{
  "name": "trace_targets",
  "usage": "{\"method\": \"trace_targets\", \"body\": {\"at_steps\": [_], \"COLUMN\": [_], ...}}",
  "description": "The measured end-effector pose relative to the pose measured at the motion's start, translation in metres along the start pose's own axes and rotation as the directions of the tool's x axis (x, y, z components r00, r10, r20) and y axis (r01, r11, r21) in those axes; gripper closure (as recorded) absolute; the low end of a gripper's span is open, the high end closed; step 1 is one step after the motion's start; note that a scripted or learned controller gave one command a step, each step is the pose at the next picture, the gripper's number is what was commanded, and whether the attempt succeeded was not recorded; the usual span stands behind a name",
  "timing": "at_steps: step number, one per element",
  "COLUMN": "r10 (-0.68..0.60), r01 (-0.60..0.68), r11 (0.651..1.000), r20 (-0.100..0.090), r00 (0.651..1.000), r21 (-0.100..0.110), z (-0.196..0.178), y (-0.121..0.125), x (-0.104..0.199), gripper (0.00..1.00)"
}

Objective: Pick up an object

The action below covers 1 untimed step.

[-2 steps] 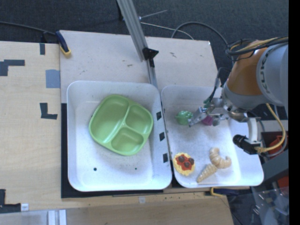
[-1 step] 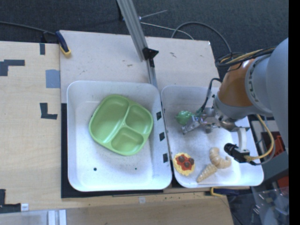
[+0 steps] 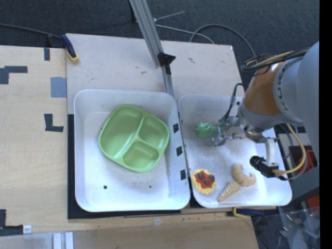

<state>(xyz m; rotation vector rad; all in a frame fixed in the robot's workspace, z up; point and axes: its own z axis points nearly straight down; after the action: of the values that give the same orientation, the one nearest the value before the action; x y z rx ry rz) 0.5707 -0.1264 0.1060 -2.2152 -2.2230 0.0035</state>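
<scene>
Two white bins are set side by side on the bench. In the left bin (image 3: 85, 139) a green divided plate (image 3: 134, 137) is seen, lying slightly tilted toward the bin's middle. The right bin (image 3: 197, 104) is reached into by the arm (image 3: 270, 95) from the right. The gripper (image 3: 220, 137) is lowered into the upper middle of that bin, just beside a green object (image 3: 205, 130), possibly touching it; the contact cannot be made out from this angle. How far the gripper is open, and whether anything is held, cannot be told. Near the bin's front edge a small tart (image 3: 204, 181) with dark red topping is placed by the left wall. To its right a croissant (image 3: 243, 175) and a pale cone (image 3: 229, 192) are found, touching each other.
</scene>
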Motion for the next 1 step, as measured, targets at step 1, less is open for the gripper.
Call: {"method": "trace_targets", "body": {"at_steps": [1], "r10": [0.002], "r01": [-0.002], "r11": [1.0], "r20": [0.002], "r00": [1.0], "r21": [-0.009], "z": [-0.0628], "y": [0.0014], "x": [-0.0032], "gripper": [1.0]}}
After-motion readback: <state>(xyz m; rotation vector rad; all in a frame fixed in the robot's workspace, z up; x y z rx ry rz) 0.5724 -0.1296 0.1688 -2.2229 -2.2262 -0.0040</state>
